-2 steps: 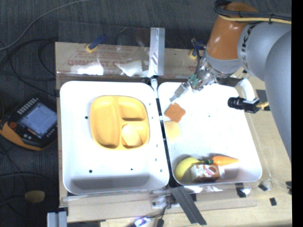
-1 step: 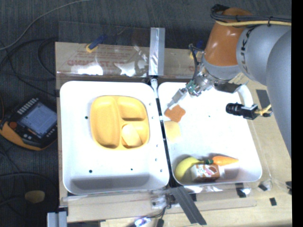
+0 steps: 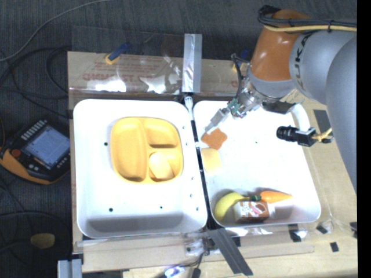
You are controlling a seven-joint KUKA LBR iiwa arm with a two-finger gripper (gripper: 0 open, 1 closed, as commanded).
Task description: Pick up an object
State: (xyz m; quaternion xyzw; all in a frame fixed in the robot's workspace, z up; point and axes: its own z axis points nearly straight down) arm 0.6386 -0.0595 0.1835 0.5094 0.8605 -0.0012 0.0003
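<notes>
Below the claw (image 3: 210, 129), an orange block (image 3: 214, 138) sits touching its tip on the right bin's white floor (image 3: 261, 155); grip state cannot be told. Further below: banana (image 3: 226, 203), carrot (image 3: 273, 196). Left: yellow tray (image 3: 130, 149). Dark carpet (image 3: 35, 39) surrounds the bench.

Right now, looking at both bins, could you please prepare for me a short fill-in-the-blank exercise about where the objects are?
1. The yellow divided tray lies in the ____ bin.
2. The pincer reaches an orange toast slice near the ____ wall of the right bin.
3. The banana, the bottle and the carrot lie together at the bin's ____ edge.

Missing words: left; left; near (bottom)
</notes>
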